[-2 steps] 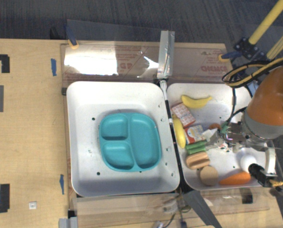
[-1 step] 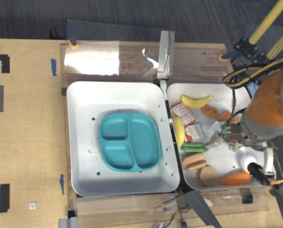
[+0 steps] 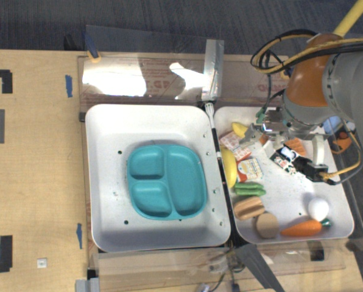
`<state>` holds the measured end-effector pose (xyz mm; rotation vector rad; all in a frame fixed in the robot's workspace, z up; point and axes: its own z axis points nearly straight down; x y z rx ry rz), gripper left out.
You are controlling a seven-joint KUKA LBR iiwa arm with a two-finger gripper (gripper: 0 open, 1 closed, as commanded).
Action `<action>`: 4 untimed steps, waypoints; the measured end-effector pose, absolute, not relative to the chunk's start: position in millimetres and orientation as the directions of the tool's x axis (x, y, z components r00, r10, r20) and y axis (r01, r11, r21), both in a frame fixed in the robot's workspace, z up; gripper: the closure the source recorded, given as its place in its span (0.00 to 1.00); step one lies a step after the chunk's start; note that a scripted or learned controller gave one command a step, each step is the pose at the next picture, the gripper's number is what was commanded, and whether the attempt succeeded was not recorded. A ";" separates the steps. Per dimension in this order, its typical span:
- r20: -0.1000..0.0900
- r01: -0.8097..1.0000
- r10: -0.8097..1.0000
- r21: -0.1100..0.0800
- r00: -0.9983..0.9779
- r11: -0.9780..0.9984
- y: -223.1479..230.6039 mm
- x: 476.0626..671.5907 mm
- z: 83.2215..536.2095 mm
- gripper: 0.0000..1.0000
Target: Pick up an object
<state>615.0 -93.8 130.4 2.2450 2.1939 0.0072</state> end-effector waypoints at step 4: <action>-0.004 0.996 0.997 0.028 0.082 -0.081 -171.7 605.6 109.2 1.00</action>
